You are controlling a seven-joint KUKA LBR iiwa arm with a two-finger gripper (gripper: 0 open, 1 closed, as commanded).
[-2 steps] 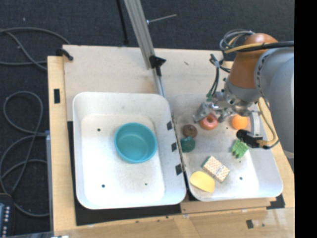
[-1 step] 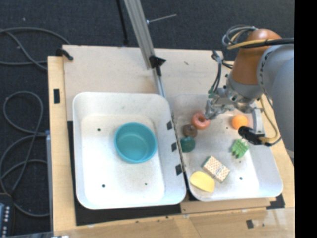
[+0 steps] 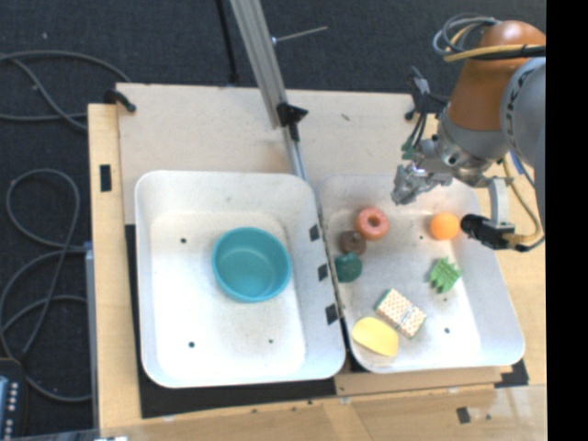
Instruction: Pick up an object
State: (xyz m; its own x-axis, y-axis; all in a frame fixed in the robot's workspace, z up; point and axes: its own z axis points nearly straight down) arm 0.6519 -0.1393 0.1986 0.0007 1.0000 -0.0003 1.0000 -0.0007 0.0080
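Observation:
My gripper (image 3: 405,189) hangs over the far edge of the right bin (image 3: 487,338), above and to the right of a pink ring-shaped toy (image 3: 372,223). Nothing shows between its fingers. In the right bin also lie an orange ball (image 3: 445,226), a green spiky toy (image 3: 444,275), a small brown object (image 3: 352,242), a dark teal object (image 3: 348,267), a checkered tan block (image 3: 401,311) and a yellow lemon-like piece (image 3: 376,336). A teal bowl (image 3: 251,264) sits in the left bin (image 3: 175,338).
A metal camera pole (image 3: 266,62) rises from behind the bins near their shared wall. A black cable clip (image 3: 482,231) from the arm hangs over the right bin's right side. Cables lie on the dark floor at left.

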